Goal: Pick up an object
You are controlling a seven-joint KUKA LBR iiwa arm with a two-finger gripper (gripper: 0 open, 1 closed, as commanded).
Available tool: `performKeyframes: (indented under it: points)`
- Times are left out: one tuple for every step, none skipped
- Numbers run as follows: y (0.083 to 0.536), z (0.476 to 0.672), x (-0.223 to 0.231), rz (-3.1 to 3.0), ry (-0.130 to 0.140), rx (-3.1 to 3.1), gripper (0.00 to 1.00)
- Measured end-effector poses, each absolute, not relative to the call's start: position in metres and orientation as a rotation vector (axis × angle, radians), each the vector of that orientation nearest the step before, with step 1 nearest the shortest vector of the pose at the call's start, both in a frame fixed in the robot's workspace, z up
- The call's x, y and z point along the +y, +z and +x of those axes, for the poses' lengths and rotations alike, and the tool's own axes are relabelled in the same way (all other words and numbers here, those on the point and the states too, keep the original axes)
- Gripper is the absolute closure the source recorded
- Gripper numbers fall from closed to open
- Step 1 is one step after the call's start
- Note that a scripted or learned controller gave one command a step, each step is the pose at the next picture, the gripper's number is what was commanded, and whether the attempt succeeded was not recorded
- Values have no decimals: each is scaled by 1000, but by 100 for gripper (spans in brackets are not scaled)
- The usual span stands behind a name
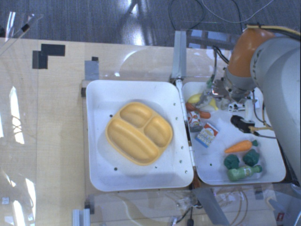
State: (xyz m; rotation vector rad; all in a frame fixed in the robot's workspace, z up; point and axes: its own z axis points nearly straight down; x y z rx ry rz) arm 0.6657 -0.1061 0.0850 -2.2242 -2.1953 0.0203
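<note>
Wide bare floor rings yellow tray [139, 133] in left bin [94, 173].

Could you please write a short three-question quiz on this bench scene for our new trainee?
1. True or false: the yellow divided plate lies in the right bin.
2. Which item lies nearest the carrot? A) green bottle B) yellow divided plate C) left bin
3. Fill in: the gripper hovers over the ___ bin.

Key: 1 false; 2 A; 3 right.
</note>
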Motion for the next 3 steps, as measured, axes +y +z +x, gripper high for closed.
performKeyframes:
  points:
    - [94,668,-105,-2226,14,-2207,100]
    - [94,668,-104,-2225,14,-2207,0]
    - [102,669,-103,-2219,16,-2214,100]
